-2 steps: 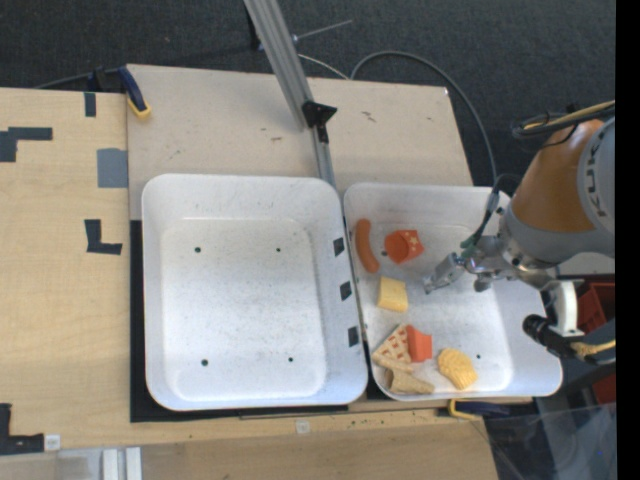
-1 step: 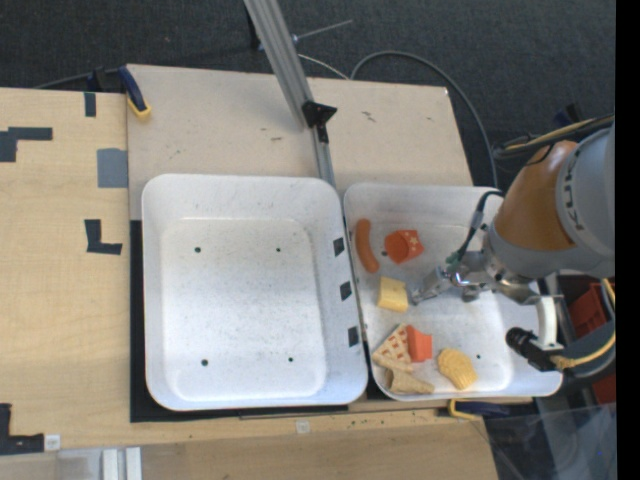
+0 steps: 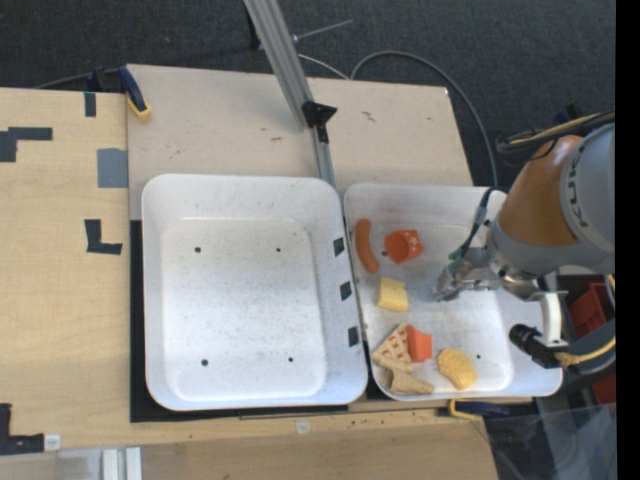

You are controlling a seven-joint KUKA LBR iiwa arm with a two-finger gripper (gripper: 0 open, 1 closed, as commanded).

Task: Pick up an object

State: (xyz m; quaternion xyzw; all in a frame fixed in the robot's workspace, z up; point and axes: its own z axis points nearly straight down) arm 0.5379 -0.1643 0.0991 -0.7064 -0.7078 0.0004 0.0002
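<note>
The right bin [image 3: 430,200] holds several toy foods: an orange sausage [image 3: 367,245], a red piece [image 3: 403,246], a yellow cheese block [image 3: 392,295], a pizza slice [image 3: 394,348] with a small red block [image 3: 419,345] beside it, a tan cracker [image 3: 408,381] and a yellow corn piece [image 3: 457,368]. My gripper [image 3: 447,286] hangs low over the bin's bare middle right, to the right of the cheese block and below the red piece. Nothing shows between its fingers.
The left bin [image 3: 240,193] sits beside the right one, with a raised divide [image 3: 343,288] between them. A slanted metal pole [image 3: 285,58] rises from the back of the bench. The arm's orange band [image 3: 540,203] stands over the right bin's right edge.
</note>
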